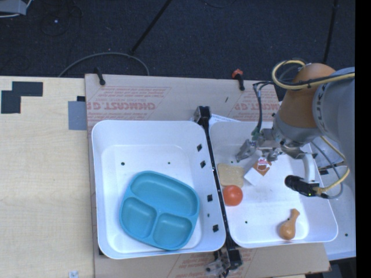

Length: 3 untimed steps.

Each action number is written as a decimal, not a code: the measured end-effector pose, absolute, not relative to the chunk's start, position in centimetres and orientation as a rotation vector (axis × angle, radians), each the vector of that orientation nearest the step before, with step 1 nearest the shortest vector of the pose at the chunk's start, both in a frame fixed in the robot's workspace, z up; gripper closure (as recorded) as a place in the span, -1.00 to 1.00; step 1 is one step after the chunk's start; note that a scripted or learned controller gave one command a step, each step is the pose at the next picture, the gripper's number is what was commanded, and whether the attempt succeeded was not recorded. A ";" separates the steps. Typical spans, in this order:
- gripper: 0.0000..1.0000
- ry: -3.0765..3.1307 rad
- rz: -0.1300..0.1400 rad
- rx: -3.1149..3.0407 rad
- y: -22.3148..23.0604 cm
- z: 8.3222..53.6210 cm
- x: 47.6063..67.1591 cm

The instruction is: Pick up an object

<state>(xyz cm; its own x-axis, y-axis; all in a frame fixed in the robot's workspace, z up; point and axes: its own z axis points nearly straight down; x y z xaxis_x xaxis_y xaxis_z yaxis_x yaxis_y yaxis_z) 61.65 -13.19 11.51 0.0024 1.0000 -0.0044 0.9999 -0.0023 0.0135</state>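
Camera view: gripper (262,155) hangs low over the right bin (324,236), upper part, right of frame centre. A small white-and-red packet (262,167) sits right at its tip; whether it is gripped I cannot tell, nor how far the tool is open. Nearby candidates: tan slab (230,173), tomato (233,195) touching the slab's lower edge, gourd (288,225) at lower right, well apart. Left bin (104,155) holds a blue tray (159,209). Judgement: centre squarely over the packet, descend straight, avoid nudging the slab.
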 end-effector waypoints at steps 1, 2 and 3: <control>1.00 2.201 0.009 2.212 -13.5 12.6 61.8; 1.00 2.221 0.003 2.218 -13.0 17.8 62.8; 1.00 2.221 0.003 2.217 -13.2 23.1 62.8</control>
<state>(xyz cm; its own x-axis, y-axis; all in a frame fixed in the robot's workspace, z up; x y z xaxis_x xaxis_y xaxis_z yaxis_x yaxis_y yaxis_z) 62.85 -13.16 23.10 -0.0017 1.0000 -0.0008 1.0000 0.0017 0.0038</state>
